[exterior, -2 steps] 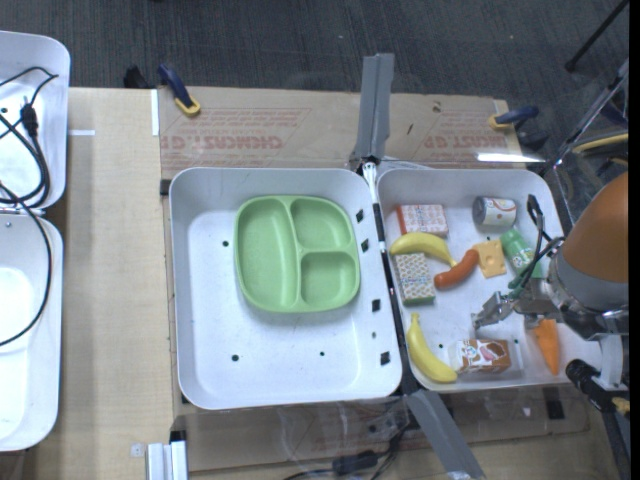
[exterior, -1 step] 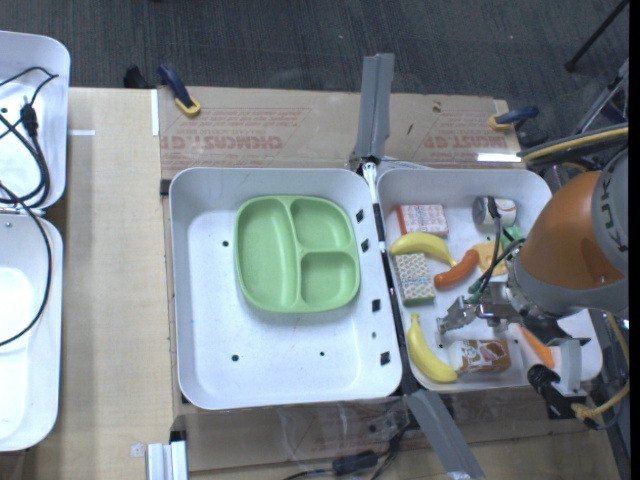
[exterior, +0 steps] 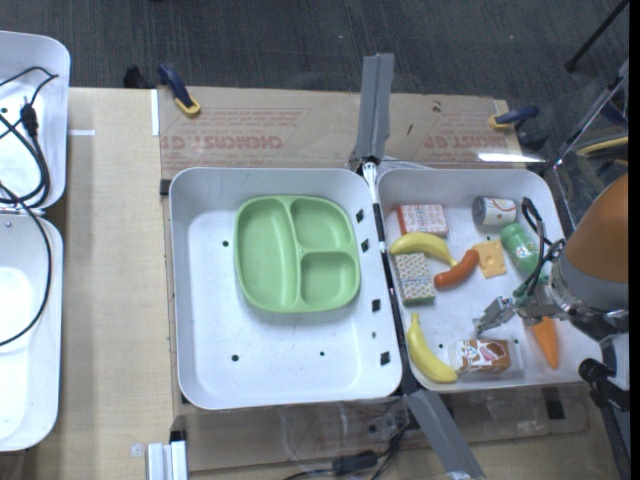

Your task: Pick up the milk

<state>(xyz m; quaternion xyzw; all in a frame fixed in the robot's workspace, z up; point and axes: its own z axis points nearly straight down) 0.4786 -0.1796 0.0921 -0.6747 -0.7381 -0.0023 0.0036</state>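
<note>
A small white carton [exterior: 487,356] with red and brown print, which looks like the milk, lies on its side near the front wall of the right bin [exterior: 455,183]. My gripper [exterior: 497,314] hangs just behind and above that carton, at the end of the grey arm with its orange band [exterior: 607,236] at the right edge. Nothing shows in its grasp. A flat white and pink box [exterior: 421,218] lies at the back left of the same bin.
The right bin also holds two bananas [exterior: 420,245] [exterior: 428,353], a patterned box [exterior: 416,278], a sausage [exterior: 457,270], a cheese slice [exterior: 491,258], a can [exterior: 495,210], a green bottle [exterior: 519,246] and a carrot [exterior: 545,340]. A green divided plate [exterior: 297,253] lies in the left bin [exterior: 200,298].
</note>
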